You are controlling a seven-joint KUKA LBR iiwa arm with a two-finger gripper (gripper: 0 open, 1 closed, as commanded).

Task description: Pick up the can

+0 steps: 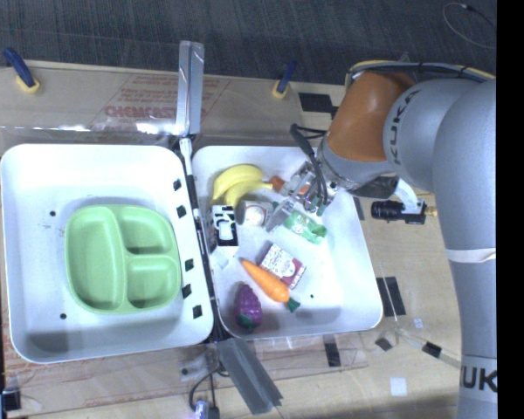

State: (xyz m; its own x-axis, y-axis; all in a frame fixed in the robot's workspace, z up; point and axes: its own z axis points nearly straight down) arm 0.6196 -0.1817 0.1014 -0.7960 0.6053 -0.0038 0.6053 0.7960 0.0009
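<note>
1. The gripper (pixel 290 209) sits low in the right bin (pixel 360 269), its metal fingers pointing toward the bin's middle; how far apart they stand cannot be told.
2. The can (pixel 254 214), a small silvery cylinder lying on its side, is just beyond the fingertips on the divider side, close to them; whether they touch it cannot be made out.
3. A yellow banana (pixel 237 182) lies just past the can, up and away from the gripper, crowding the can from the bin's far corner.
4. A green bottle (pixel 306 227) lies right under the gripper's body, touching or nearly so.
5. A small black-and-white packet (pixel 225 227) rests beyond the can, against the wall between the bins.
6. Below the gripper, toward the near edge, lie a red-and-white box (pixel 281 264), then an orange carrot (pixel 265 281) set at a slant, and a purple eggplant (pixel 248 306) farthest down.
7. A small orange-red piece (pixel 279 182) shows just above the gripper, beside the banana's end.
8. The left bin (pixel 26 260), well away across the divider, holds a green divided plate (pixel 120 257) with three compartments.
</note>
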